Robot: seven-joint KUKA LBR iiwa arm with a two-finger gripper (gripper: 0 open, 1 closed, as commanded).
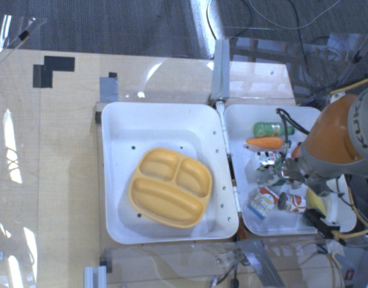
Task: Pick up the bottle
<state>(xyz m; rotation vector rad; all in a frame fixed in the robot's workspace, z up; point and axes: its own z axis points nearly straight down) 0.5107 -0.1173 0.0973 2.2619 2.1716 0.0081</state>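
Observation:
The bottle (269, 128) is green and lies on its side at the back of the right bin (235, 161), partly crossed by a black cable. Just in front of it lies an orange carrot (265, 143). My gripper (276, 171) hangs low in the middle of the right bin, in front of the carrot and apart from the bottle. The grey arm with its orange band (331, 138) reaches in from the right and hides the bin's right side.
A small black-and-white item (268, 156) lies by the gripper. A red-and-white packet (262, 200), a can-like item (292, 203) and a yellow object (316, 200) lie at the bin's front. The left bin (117, 161) holds a yellow divided plate (170, 186).

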